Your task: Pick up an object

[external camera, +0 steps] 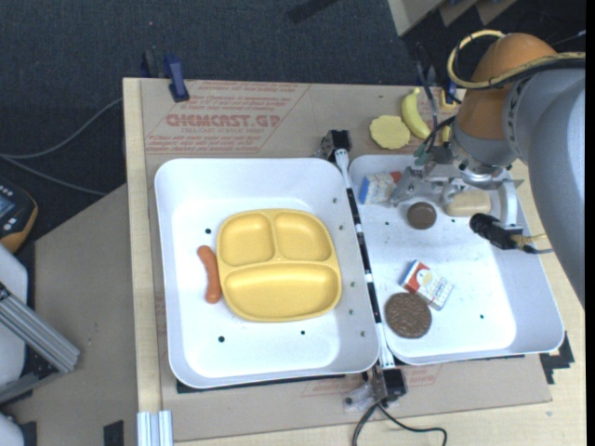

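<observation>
Here, in the camera view, the arm [521,110] reaches in from the right and its gripper [429,186] sits low over the far end of the right bin [493,328]. Whether it is spread or pressed together cannot be told from this slant. A small brown round piece [421,216] lies just below the gripper, and nothing shows it being pinched. Nearer in the same bin lie a small red, white and yellow packet [427,282] and, just beside it, a dark brown cookie [408,315]. The left bin [186,342] holds a yellow divided plate [277,264] with an orange sausage [210,273] along its left edge. Beyond the right bin, on the bench, a yellow banana [416,114] lies beside a yellow round piece [390,132].
</observation>
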